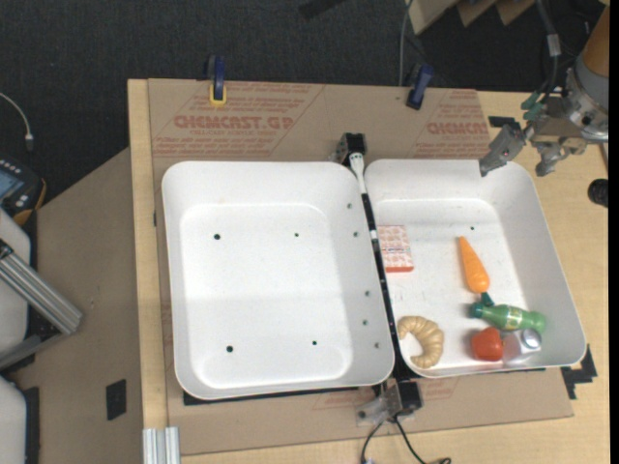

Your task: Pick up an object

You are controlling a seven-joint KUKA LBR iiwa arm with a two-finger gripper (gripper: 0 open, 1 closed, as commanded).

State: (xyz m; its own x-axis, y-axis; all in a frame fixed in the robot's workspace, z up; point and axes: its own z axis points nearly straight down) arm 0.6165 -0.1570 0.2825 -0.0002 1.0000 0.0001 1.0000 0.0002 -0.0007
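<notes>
Above the far right corner of the right bin (542, 196), the tool (528, 155) hangs with its two fingers spread, one fingertip (499, 153) over the bin's far rim, the other off toward the counter (290, 114) edge. Nothing between the fingers.

Right bin contents, all in its near half or along its left wall, well apart from the tool:
- carrot (473, 264), mid-bin, lying lengthwise, open floor on all sides.
- green bottle (507, 315), just near of the carrot, close to the right wall.
- red tomato (487, 344), touching or just beside the bottle, near the front rim.
- croissant (422, 339), front left corner, against the rim.
- small pink-and-white packet (394, 248), flat against the left wall.

The bin's far half is open floor.

Left bin (184, 259) adjoins it. Two clamps (217, 77) hold the counter's far edge.
</notes>
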